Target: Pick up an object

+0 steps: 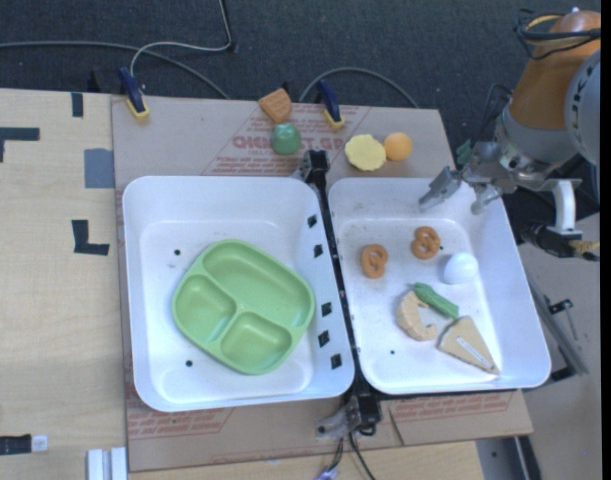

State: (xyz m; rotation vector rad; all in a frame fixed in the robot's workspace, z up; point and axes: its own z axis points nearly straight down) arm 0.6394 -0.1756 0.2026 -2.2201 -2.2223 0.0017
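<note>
A green divided plate [244, 307] lies in the left bin [145, 218]; behind both bins, on the cardboard sheet [185, 143], sit an orange block [275, 104], a green ball [286, 139], a yellow lump [365, 152] and an orange ball [397, 146] touching it; two blue clamps [134, 93] grip the cardboard's far edge; black cables [223, 18] cross the dark floor.

Only writing I can spot is the red print on the cardboard sheet [235, 153] under the bins, and it's upside down and blurry (looks like a brand stamp with some lines), so I can't actually read it.
</note>
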